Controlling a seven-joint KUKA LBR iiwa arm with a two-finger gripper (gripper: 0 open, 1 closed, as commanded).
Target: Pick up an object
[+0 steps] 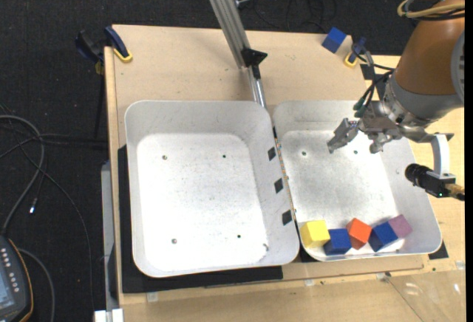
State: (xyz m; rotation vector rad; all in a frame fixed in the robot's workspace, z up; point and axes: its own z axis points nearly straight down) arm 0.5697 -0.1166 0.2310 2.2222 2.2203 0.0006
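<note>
Several small blocks lie in a row along the front wall of the right bin [307, 111]: a yellow cube [315, 232], a blue cube [338, 241], an orange cube [360, 231], a second blue block [383, 236] and a pale purple one [400, 224]. My gripper [361, 139] hangs over the back half of that bin, well behind the blocks and apart from them. Its fingers [341, 137] are spread open with nothing between them.
The left bin [134, 121] sits beside the right one, their rims touching in the middle. A slanted metal pole [222, 7] crosses the back of the bench. A loose blue block [335, 38] rests on the bench at the back right, and a clamp [112, 43] grips the back left corner.
</note>
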